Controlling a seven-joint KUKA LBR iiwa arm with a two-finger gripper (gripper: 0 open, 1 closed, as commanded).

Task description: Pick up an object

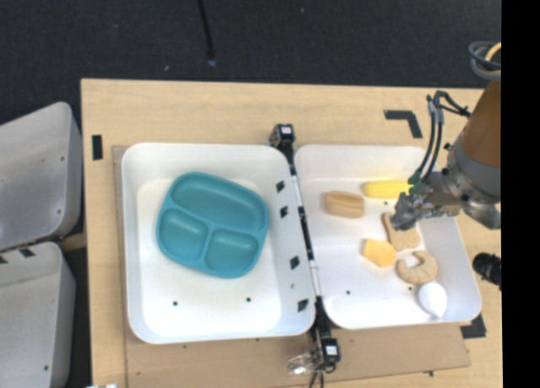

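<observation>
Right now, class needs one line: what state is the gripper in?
Gripper: low in the right bin, over a flat tan piece beside the yellow item; open or closed cannot be told.

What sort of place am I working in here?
Likely a robot test bench: two shallow white bins on a pale wooden board, a teal divided plastic tray, toy foods like a yellow corn cob.

The arm (481, 137) runs off the right edge. The gripper (405, 212) covers part of a tan slice (395, 234) and the end of a yellow piece (384, 188); its fingers are too blurred to read.
</observation>
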